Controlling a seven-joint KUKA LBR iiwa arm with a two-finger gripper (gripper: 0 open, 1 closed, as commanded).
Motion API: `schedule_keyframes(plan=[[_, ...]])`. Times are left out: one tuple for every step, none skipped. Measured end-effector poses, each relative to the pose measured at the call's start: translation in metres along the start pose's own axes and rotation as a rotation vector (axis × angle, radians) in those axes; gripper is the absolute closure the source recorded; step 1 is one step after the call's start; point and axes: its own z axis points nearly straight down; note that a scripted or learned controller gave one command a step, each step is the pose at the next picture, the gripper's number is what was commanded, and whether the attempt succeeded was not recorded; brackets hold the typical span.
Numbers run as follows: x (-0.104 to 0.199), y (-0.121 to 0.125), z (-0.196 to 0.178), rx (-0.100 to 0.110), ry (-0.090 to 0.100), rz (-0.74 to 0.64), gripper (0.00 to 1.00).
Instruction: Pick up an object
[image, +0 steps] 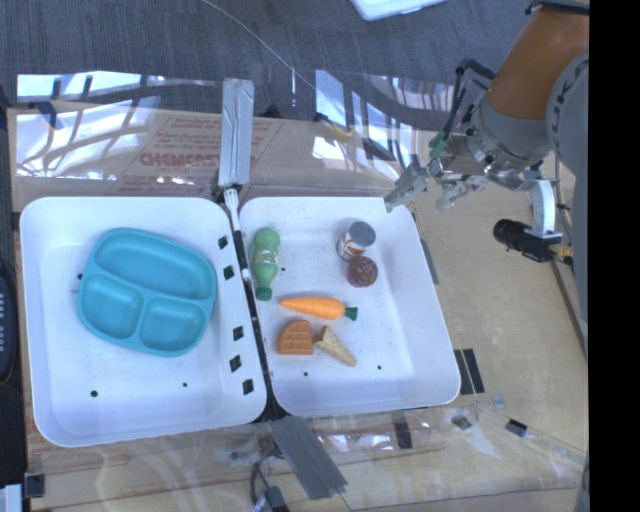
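The right bin (420, 330) holds a green bottle (265, 262), an orange carrot (316, 308), a brown waffle piece (295, 338) with a tan cone (337, 347) beside it, a small can (357, 240) and a brown round item (362, 271). My gripper (428, 188) hangs above the bin's far right corner, up and to the right of the can, with its fingers spread and nothing between them.
A blue divided tray (147, 292) lies in the left bin (50, 380). A grey divider bar (234, 135) stands behind the gap between the bins. A black fitting (525, 240) juts out right of the right bin.
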Motion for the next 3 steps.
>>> schedule_keyframes(plan=[[0.001,0.025,0.133,0.011,0.004,-0.004,0.00],[0.051,0.029,0.200,0.000,0.001,-0.004,0.00],[0.051,0.030,0.187,-0.003,0.000,-0.008,1.00]])
